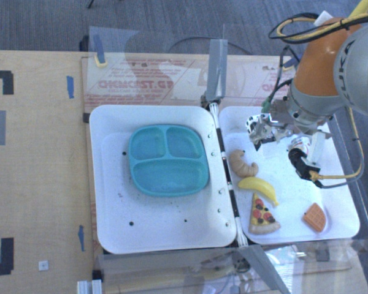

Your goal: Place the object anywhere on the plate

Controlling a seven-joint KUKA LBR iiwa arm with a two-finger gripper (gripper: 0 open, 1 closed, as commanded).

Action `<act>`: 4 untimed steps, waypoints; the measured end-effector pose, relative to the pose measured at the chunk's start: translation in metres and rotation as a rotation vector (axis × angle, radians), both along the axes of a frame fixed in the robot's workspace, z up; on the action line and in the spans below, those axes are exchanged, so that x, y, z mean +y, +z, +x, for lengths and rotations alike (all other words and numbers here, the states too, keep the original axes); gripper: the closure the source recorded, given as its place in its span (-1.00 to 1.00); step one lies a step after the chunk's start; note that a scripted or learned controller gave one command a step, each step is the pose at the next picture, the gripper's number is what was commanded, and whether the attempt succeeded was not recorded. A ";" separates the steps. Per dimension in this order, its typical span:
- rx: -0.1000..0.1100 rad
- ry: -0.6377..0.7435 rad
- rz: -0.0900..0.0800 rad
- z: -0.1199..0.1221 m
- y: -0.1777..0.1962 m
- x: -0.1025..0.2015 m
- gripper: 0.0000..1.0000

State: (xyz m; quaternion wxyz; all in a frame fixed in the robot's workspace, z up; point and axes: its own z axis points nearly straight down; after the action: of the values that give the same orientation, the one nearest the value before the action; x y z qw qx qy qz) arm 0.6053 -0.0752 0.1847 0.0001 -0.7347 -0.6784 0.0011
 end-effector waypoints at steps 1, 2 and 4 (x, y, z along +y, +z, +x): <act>-0.004 0.229 0.002 0.010 0.001 0.084 1.00; -0.003 0.228 0.001 0.010 0.000 0.084 -1.00; 0.001 0.125 0.002 -0.006 0.000 0.166 1.00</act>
State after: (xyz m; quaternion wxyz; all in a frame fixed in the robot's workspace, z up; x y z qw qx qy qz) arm 0.5992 0.0908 0.1845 0.0013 -0.6909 -0.7230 0.0008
